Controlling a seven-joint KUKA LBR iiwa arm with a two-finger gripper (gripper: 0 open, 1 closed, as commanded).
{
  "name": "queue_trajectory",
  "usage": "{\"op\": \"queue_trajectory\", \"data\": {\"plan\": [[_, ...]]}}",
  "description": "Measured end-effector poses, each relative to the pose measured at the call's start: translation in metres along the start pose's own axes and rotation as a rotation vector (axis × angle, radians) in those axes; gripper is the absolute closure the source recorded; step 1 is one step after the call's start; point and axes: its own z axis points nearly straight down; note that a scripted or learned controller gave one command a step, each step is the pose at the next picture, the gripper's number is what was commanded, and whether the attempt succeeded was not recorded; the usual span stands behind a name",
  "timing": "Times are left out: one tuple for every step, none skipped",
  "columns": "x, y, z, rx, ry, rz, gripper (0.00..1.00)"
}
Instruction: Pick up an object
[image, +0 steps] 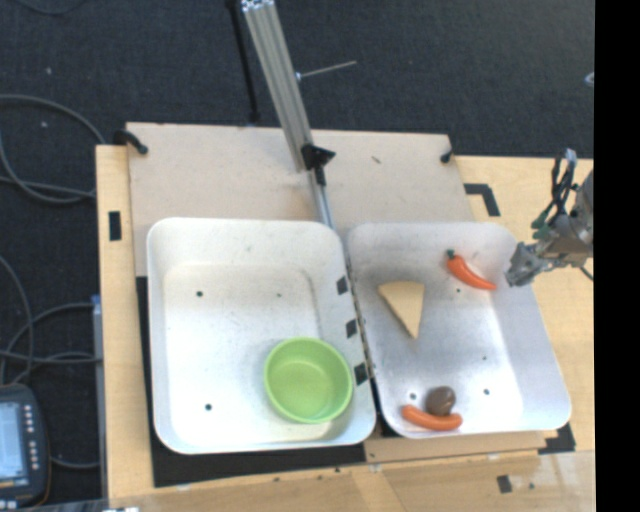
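Your gripper (527, 268) sits at the right bin's (520, 370) rim; its grip state can't be told. Just left lies a glossy orange chili pepper (470, 273), near a matte tan wedge (405, 305).

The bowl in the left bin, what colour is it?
Light green: the bowl is plain, with no pattern, seen clearly in the camera view at the near right corner of the left bin.
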Motion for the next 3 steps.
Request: {"op": "queue_trajectory", "data": {"plan": [[0.052,0.006,0.013,0.006,0.002,-0.001,1.0],[0.108,0.01,0.025,0.007,0.003,-0.002,1.0],[0.161,0.01,0.036,0.008,0.003,-0.001,1.0]]}}
